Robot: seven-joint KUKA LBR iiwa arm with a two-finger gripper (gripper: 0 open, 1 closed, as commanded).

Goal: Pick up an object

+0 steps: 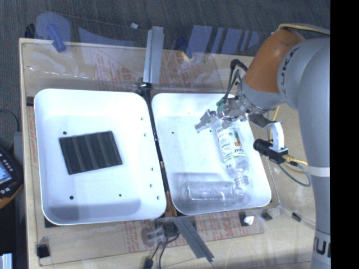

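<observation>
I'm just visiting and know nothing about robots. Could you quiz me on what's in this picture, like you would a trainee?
1. True or false: the dark ribbed tray lies in the left bin.
2. How many clear bottles lie in the right bin? A) one B) two C) four
3. Fill in: the hand is above the ____ end of the labelled bottle.

Key
1. True.
2. B: the labelled bottle, and an unlabelled bottle along the near wall.
3. Far (its base); its cap points toward the near wall.
</observation>
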